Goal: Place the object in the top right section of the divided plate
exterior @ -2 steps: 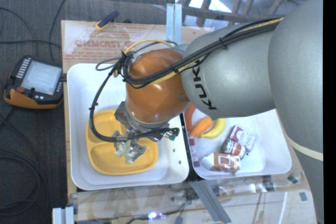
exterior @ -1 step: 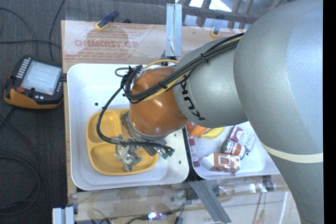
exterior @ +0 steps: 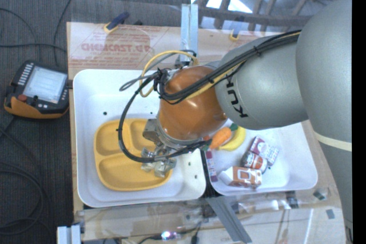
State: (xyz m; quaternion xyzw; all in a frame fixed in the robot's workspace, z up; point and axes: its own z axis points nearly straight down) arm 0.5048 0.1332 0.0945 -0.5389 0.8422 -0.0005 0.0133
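Gripper low over yellow divided plate in left bin, at plate's 4 o'clock edge. Claw state: cannot tell, hidden under wrist. Task object unidentified; toy carrot, banana, red-white packets lie in right bin. Risk: release lands in wrong section; black cables snag plate rim.

The divided plate lies in the left bin, toward its near side, with the gripper over the plate's right edge. To the plate's right, in the right bin, a carrot rests beside a banana. Two packets lie farther right.
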